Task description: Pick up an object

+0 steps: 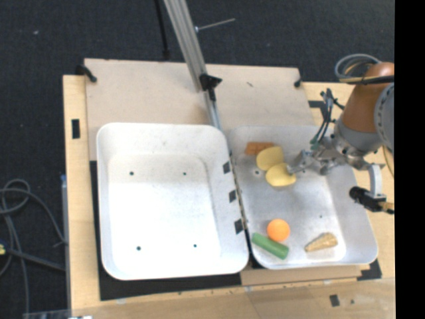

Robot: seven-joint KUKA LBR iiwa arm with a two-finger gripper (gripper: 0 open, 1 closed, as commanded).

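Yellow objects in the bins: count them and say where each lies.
2. One yellow piece and a second yellow piece just below it, both in the right bin, beside the gripper.

Left white bin (166,201) sits on tan table (146,88). Slanted aluminium rail (182,28) crosses the table's far edge. Loose cables (20,208) lie on dark floor (66,18), left side.

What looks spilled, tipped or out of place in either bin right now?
Nothing stands out. The right bin holds two yellow pieces, an orange block, an orange ball, a green stick and a tan wedge, all lying inside its walls. The gripper sits beside the yellow pieces.
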